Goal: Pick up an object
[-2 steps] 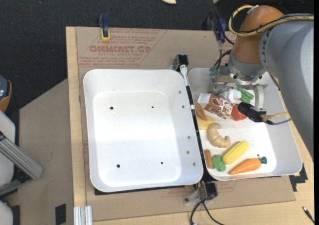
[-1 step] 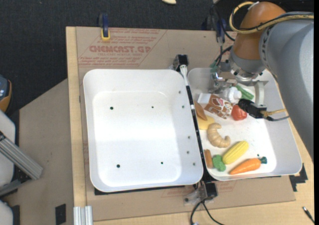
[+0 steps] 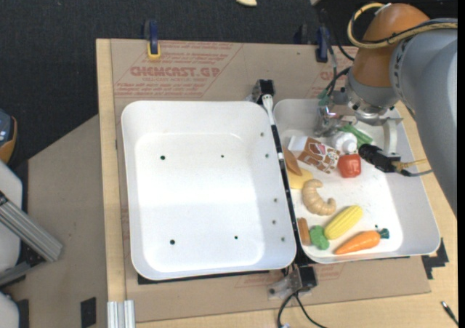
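Arm over the right bin (image 3: pixel 418 236) of toy food
Gripper (image 3: pixel 333 121) sits low by the tomato (image 3: pixel 349 166) and carton (image 3: pixel 318 155); its grip cannot be told; corn (image 3: pixel 343 221), carrot (image 3: pixel 357 242) lie nearer the front

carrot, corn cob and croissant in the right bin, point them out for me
carrot (image 3: pixel 357 242), camera view, middle of its orange body
corn cob (image 3: pixel 343 221), camera view, middle of the yellow kernels
croissant (image 3: pixel 317 198), camera view, middle of its curved tan back
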`<state>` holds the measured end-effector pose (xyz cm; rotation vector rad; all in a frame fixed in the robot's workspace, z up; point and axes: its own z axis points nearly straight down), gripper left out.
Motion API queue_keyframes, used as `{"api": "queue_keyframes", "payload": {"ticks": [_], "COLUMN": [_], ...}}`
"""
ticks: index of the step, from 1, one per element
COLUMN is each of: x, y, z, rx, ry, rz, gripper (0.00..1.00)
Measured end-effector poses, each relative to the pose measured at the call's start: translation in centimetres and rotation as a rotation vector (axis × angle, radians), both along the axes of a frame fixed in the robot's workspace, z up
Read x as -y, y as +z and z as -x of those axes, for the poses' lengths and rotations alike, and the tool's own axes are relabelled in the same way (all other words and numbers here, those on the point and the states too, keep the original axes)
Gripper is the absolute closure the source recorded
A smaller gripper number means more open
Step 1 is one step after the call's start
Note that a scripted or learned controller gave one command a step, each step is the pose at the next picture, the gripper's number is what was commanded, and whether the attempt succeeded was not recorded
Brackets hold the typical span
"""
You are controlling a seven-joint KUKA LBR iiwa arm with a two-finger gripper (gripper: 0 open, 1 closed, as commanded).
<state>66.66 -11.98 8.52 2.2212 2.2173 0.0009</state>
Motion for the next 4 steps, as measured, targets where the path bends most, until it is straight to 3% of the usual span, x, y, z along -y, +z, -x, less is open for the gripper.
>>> {"api": "queue_keyframes", "payload": {"ticks": [1, 2, 3, 4], "x": [-1.2, -2.4, -2.0, -2.1], "y": [6.3, -0.4, 0.0, 7.3], "z": [-0.1, 2.0, 0.5, -0.2], "rx": [0.004, -0.008, 0.001, 0.007], "ry": [0.003, 0.002, 0.003, 0.003], "rz": [-0.001, -0.003, -0.001, 0.0], "gripper": [1.0, 1.0, 1.0, 1.0]}}
